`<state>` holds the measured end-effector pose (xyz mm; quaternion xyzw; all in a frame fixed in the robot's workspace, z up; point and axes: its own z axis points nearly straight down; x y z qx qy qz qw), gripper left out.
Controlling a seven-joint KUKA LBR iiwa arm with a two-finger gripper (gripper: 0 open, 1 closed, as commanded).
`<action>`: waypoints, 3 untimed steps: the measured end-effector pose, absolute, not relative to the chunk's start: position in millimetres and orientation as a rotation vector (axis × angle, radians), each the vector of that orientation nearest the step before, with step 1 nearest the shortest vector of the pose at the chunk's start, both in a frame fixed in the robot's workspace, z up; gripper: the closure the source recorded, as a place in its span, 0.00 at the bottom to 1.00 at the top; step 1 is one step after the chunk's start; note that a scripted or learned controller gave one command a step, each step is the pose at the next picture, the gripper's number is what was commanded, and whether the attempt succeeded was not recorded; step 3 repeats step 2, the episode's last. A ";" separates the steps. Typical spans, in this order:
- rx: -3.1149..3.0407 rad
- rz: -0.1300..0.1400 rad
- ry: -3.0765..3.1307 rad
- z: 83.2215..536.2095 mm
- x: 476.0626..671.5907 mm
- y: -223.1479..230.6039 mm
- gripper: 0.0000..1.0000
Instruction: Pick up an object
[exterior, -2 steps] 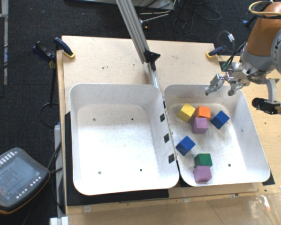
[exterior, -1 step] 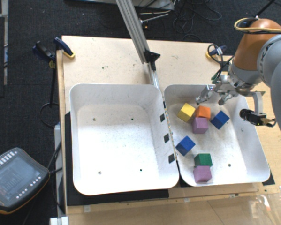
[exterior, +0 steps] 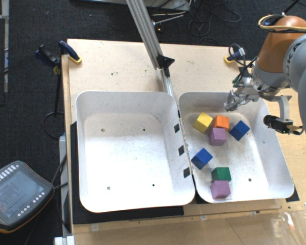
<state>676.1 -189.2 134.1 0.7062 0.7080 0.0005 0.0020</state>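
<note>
Gripper (exterior: 231,105) just above orange cube (exterior: 222,121)

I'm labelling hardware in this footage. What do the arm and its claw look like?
The arm is bulky and rounded, with light grey casing and a broad orange band above the wrist. It narrows to a small metallic grey claw. Thin cables run beside the wrist, and a black fitting sticks out from the grey link below it.
</note>
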 end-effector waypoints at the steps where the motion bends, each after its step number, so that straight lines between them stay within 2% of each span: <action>1: 2.215 0.005 2.218 177.9 676.1 -189.7 1.00; 2: 2.214 0.006 2.218 222.9 681.3 -193.0 1.00; 3: 2.214 0.006 2.218 222.9 681.3 -193.0 1.00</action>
